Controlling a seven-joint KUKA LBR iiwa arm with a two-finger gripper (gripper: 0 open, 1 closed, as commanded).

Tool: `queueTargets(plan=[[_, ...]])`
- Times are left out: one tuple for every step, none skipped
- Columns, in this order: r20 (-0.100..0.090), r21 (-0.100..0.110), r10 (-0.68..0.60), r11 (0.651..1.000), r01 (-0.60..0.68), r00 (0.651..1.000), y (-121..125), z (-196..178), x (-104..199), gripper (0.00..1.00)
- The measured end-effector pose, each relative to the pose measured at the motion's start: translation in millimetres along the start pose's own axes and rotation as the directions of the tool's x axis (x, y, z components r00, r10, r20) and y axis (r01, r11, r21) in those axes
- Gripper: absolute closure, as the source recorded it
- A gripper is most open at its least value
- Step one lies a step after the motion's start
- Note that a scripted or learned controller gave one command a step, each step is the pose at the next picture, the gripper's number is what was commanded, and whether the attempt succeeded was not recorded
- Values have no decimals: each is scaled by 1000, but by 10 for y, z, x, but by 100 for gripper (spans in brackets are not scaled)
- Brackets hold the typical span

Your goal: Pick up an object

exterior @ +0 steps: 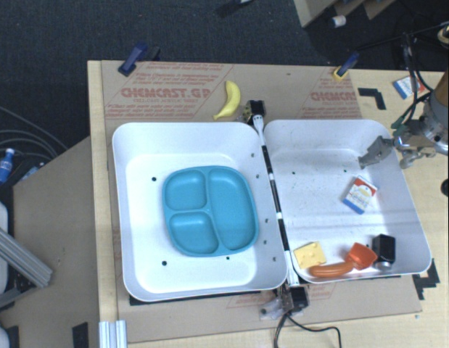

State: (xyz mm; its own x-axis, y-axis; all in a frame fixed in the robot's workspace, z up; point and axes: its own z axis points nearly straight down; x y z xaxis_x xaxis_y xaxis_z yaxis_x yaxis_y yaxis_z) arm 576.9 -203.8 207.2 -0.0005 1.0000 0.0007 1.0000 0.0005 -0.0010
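The gripper (387,151) is open and holds nothing, at the far right edge of the right bin (311,133). The carton (360,194) lies just below-left of it, long axis slanted.

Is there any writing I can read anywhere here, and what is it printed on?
"CHEMCAST G P", red print on the brown board behind the left bin; it appears again at the right, partly cut off.
Small white, blue and red box in the right bin: print too small to read.
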Motion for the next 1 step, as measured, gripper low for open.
queueTargets(plan=[[-3, -2, -2, 1000, 2, 1000, 37, 1122, -134, 0]])
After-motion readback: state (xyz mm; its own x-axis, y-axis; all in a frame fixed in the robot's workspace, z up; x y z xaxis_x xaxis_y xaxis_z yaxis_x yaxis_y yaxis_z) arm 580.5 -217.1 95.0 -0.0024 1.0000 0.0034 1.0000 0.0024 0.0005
